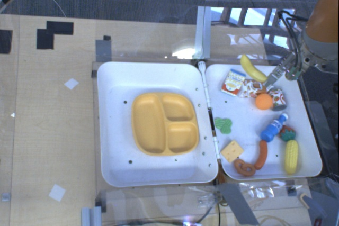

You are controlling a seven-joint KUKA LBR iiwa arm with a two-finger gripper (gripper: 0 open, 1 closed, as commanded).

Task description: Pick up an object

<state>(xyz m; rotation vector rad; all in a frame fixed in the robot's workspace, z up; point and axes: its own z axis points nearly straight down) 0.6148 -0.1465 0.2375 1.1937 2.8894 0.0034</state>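
Right now, gripper: the gripper hangs low over the far part of the right bin, reaching in from the right; from where I stand I cannot tell its state, nor whether anything is caught in it.
Directly beneath: its tip points into a tight knot of things, the orange ball, a crumpled silver wrapper touching the ball, and the red-and-white packet just to the left.
Likely target: the orange ball looks like the object to lift, as it lies nearest the tip; that is my guess only.
How to do it well: I would come straight down centred on the ball, so the wrapper is not dragged along and the ball does not roll away.
Risk: the banana lies just behind the tip and the bin's far wall is near, so a slanted approach could nudge either one.
Easier picks: the blue bottle, the corn cob, the sausage and the cheese wedge lie farther apart towards the near side; a green leafy piece lies by the divider.
Left bin: the left bin bears a yellow divided tray, well apart from the arm.
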